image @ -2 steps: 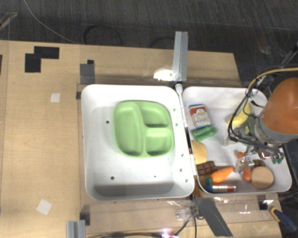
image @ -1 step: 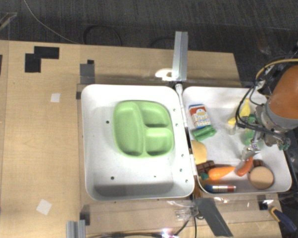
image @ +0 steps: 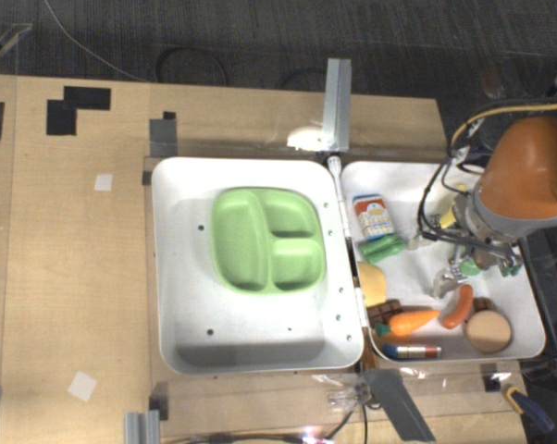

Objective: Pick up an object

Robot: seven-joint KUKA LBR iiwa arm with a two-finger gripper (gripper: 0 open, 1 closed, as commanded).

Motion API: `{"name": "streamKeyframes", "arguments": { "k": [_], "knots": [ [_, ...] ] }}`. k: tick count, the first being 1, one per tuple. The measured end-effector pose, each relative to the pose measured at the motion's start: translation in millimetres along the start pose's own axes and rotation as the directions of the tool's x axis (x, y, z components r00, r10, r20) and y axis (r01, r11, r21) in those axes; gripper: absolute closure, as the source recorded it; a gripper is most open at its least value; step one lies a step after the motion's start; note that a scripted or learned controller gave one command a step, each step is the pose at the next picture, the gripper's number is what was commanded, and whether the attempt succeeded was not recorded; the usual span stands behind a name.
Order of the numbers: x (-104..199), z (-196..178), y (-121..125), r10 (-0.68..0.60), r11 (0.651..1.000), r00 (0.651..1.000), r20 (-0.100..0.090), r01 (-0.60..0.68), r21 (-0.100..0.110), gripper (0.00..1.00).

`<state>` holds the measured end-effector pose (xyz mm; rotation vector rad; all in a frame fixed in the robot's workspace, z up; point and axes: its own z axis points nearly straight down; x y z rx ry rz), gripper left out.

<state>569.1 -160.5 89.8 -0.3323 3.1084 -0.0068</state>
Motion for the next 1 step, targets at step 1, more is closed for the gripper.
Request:
{"name": "streamKeyframes", "arguments": {
  "k": [1],
  "knots": [
    [54.8, -3.6, 44.7, 0.073, 0.997, 0.997, 0.011, -0.073, 0.004, 0.00]
  ]
}}
